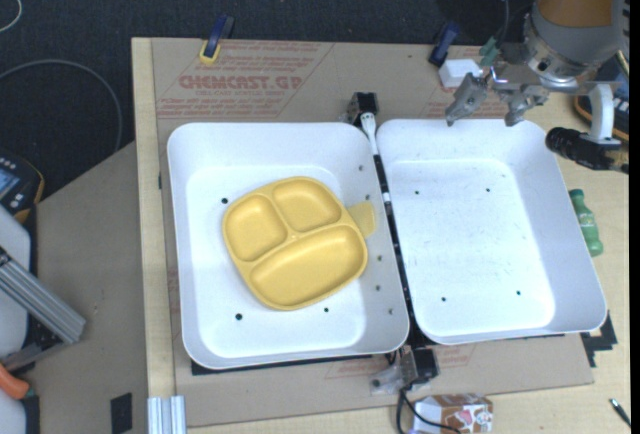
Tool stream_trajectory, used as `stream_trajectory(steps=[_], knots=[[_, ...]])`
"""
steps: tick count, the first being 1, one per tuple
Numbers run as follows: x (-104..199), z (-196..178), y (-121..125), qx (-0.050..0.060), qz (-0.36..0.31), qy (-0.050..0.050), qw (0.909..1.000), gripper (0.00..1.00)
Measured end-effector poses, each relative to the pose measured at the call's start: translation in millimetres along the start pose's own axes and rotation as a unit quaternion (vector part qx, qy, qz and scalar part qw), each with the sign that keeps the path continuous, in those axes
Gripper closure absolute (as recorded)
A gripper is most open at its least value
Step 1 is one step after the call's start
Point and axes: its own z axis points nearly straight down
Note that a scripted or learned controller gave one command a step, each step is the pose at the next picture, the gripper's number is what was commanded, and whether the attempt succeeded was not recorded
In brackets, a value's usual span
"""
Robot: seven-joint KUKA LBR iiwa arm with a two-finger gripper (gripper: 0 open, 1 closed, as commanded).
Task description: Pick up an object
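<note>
I hang my gripper [495,105] over the far rim of the right bin [560,222], at about one o'clock in the camera view, its two fingers spread apart with nothing between them. The one thing worth taking is the yellow divided plate [295,242], lying flat in the left bin [200,172], toward eight o'clock from me and well apart. So I judge this to be the reach, with the pick not yet begun. Next I need to cross the seam between the bins and come down at the plate's raised rim, since its broad face gives my fingers nothing to close on. A rim edge near the bin wall could crowd my approach.
</note>
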Motion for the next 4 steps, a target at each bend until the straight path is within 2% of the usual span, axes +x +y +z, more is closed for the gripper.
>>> stream_trajectory(steps=[1,2,3,4], knots=[[35,-89,-52,-0.004,-0.002,0.000,1.0000,0.00],[61,-168,-115,-0.005,-0.002,0.000,1.0000,0.00],[98,-221,-169,-0.005,-0.003,0.001,1.0000,0.00],[96,-228,-166,-0.004,-0.001,-0.001,1.0000,1.00]])
